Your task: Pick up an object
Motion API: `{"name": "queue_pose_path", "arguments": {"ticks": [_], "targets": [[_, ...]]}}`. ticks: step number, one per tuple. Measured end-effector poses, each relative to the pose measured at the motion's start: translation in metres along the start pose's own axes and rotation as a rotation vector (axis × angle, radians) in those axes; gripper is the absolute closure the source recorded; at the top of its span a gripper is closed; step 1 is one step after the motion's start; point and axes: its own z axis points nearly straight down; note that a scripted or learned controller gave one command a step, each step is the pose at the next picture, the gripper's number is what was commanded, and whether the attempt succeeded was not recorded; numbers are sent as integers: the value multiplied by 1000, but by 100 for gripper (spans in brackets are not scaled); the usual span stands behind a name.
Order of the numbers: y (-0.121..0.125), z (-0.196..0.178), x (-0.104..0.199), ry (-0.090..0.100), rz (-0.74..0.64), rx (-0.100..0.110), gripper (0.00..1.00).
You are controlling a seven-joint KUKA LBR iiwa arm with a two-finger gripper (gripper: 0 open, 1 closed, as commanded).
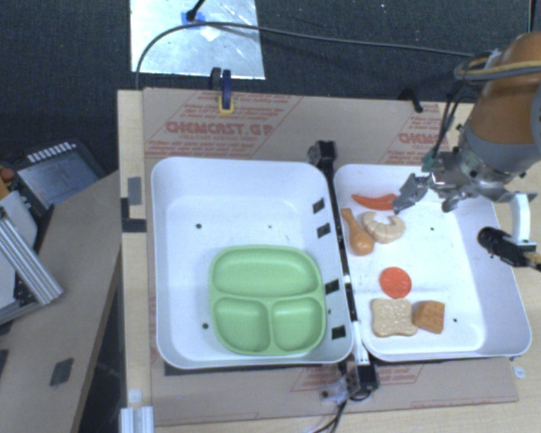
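Hovering at upper right of frame: gripper [426, 190], jaws spread, gripping nothing, poised over the upper part of the right bin [500, 309]. Lying just left of it: red chili [373, 201], shrimp [384, 228], drumstick [357, 233]. Resting lower down: red disc [396, 282], cracker [392, 317], orange cube [429, 316]. Sitting in left bin [185, 197]: green divided tray [267, 298]. Pick pending; nothing lifted yet.

Two bins are set side by side on the tabletop [90, 242]. A divided tray [267, 298] lies in the left bin [189, 197], toward its front. In the right bin [487, 305], a pepper [373, 201] lies rearmost, a drumstick [357, 233] and shrimp [384, 227] just before it, a tomato slice [396, 282] mid-bin, then a cracker [393, 317] and nugget [429, 317] side by side at front.
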Motion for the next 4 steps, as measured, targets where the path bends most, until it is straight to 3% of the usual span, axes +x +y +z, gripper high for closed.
{"name": "queue_pose_path", "arguments": {"ticks": [1,3,4], "targets": [[2,-6,0,-1,-2,-10,0],[2,88,11,-1,-1,-7,0],[4,123,8,-8,3,-17,0]]}}
